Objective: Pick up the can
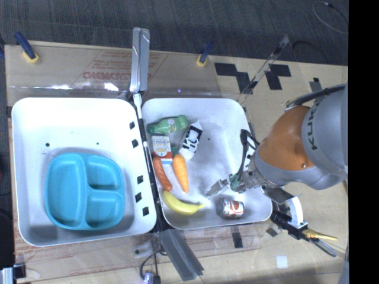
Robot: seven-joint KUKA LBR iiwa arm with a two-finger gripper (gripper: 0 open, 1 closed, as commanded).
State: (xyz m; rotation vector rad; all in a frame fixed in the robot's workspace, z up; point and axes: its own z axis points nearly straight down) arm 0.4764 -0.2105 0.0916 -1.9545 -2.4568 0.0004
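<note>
The can point(230, 207) is small and silver with red markings. It lies on its side near the front right corner of the right bin point(234, 114). My gripper point(224, 186) hangs low in that bin, just behind the can and slightly to its left, apart from it. The grey arm with its orange band point(284, 147) reaches in over the bin's right wall. Nothing is seen held in the gripper.
A banana point(182, 204), two carrots point(180, 171), a green packet point(168, 125), a small carton point(160, 145) and a white box with black print point(190, 141) lie in the right bin's left half. A blue divided plate point(86, 190) sits in the left bin point(35, 129).
</note>
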